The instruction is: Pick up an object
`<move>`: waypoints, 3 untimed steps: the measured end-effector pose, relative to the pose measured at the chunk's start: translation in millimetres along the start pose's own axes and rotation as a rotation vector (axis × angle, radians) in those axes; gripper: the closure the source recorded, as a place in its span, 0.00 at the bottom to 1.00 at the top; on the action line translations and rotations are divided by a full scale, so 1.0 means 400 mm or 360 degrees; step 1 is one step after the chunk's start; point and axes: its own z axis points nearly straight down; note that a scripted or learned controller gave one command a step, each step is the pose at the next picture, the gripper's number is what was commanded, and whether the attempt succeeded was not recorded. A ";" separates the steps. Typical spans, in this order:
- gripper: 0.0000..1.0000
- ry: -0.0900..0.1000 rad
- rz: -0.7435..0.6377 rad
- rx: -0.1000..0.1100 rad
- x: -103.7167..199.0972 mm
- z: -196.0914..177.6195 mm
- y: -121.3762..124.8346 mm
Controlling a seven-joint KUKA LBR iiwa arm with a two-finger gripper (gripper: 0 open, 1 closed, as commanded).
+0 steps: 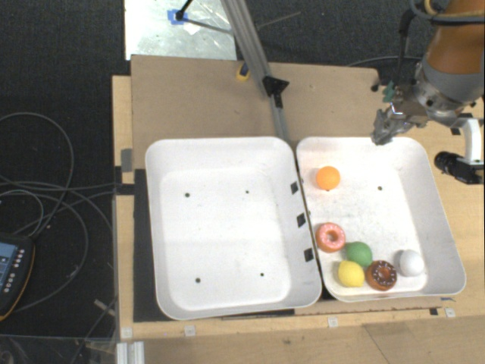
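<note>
Gripper (384, 130) hangs above the far rim of the right bin (436, 203), close to that bin's far edge and toward its right half; whether it is open or closed cannot be told from this view, and nothing can be seen held in it. Above it rises the grey arm with its orange band (455, 29).

Everything else is placed here against the right bin. An orange ball (328, 177) lies alone in its far left part, well apart from the gripper. The other things cluster along its near edge: a pink frosted doughnut (330, 237) near the left wall, a green ball (359, 252) just beside it to the right, a yellow lemon-like fruit (351, 274) in front of the green ball and touching it, a chocolate doughnut with sprinkles (381, 275) next along, and a white ball (411, 263) at the right end of the group, close to the near right corner.

The left bin (163, 226) sits against the right bin's left wall, joined by small black clips (301, 219).
</note>
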 end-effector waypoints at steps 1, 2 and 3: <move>1.00 0.0003 -0.0005 0.0009 0.110 0.012 -0.040; 1.00 0.0004 -0.0005 0.0008 0.214 0.043 -0.050; 1.00 0.0005 -0.0006 0.0011 0.335 0.093 -0.094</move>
